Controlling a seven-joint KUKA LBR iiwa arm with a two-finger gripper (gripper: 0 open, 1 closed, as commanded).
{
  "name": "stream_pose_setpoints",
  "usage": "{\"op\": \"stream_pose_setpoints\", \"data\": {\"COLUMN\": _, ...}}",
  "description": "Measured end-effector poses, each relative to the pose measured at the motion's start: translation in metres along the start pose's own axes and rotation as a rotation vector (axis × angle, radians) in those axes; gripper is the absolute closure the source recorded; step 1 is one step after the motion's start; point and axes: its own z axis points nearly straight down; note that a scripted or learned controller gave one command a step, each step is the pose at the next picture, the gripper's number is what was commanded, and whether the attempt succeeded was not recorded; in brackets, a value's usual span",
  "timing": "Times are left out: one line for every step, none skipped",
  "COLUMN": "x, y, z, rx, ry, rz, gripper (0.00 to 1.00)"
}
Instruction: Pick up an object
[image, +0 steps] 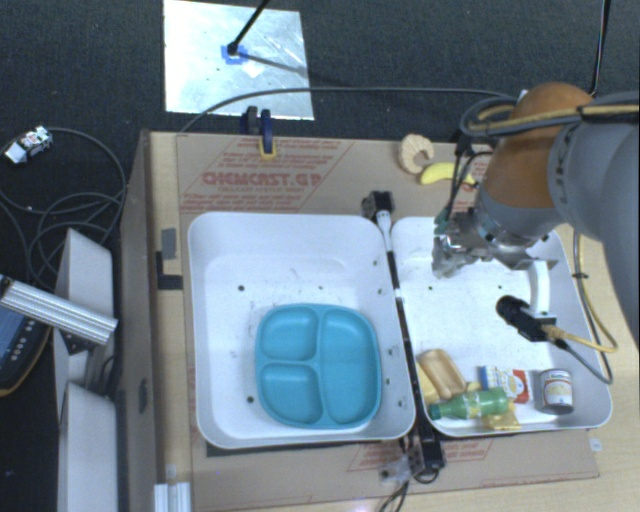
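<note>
Your gripper (452, 252) hangs over the right bin's (440, 318) upper left; I cannot tell its state. A green bottle (470, 404) and what looks like a can (556, 390) lie along the near wall.

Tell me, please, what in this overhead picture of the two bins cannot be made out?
- Gripper: in the camera view the wrist covers it, so its finger state is unreadable.
- Small can: label too small to read.
- Objects heaped by the green bottle: overlapping, so their shapes blur together.
- Right bin: its far part lies under the arm.
- Blue tray: any surface detail is too faint.
</note>
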Motion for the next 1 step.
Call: {"op": "stream_pose_setpoints", "data": {"x": 0.0146, "y": 0.0497, "z": 0.0008, "rx": 0.001, "ry": -0.001, "rz": 0.000, "gripper": 1.00}}
